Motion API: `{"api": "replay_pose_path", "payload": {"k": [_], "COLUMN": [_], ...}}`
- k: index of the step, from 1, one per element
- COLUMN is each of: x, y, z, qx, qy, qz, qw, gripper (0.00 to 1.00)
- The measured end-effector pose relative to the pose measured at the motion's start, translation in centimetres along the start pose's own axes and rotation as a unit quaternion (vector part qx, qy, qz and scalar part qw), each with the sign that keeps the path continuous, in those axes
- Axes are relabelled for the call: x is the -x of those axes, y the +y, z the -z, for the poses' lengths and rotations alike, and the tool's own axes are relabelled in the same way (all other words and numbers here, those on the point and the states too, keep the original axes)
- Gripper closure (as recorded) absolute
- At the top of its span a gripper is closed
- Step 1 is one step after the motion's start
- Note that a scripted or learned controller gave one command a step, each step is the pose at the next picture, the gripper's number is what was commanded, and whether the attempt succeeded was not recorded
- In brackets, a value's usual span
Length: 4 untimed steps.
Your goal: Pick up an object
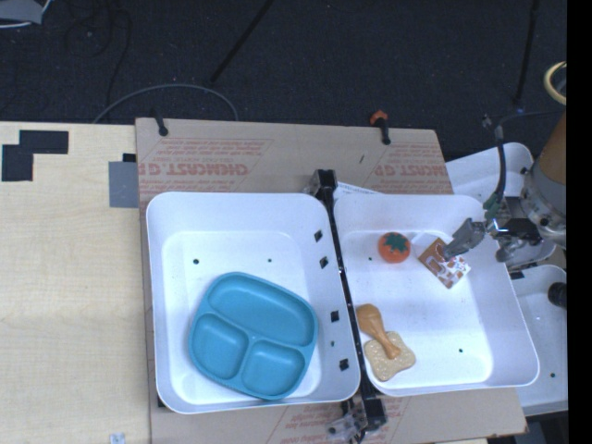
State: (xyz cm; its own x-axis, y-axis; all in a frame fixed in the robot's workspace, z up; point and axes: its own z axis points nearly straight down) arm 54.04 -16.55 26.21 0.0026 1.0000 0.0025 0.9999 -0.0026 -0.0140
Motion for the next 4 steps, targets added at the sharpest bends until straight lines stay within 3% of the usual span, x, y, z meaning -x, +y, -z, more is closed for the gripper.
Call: {"api": "replay_pose_path", "payload": {"k": [1, 2, 4], "x": [0.0, -0.4, -0.9], "y": [0.2, 1.2, 1.0], "z": [0.7, -4.7, -15.5], "qx": [0.006, 0.004, 0.004], "qy": [-0.001, 0.0, 0.0], "qz": [0.001, 0.001, 0.001], "qw": [1.0, 1.0, 1.0], "gripper": [0.0, 0.0, 0.0]}}
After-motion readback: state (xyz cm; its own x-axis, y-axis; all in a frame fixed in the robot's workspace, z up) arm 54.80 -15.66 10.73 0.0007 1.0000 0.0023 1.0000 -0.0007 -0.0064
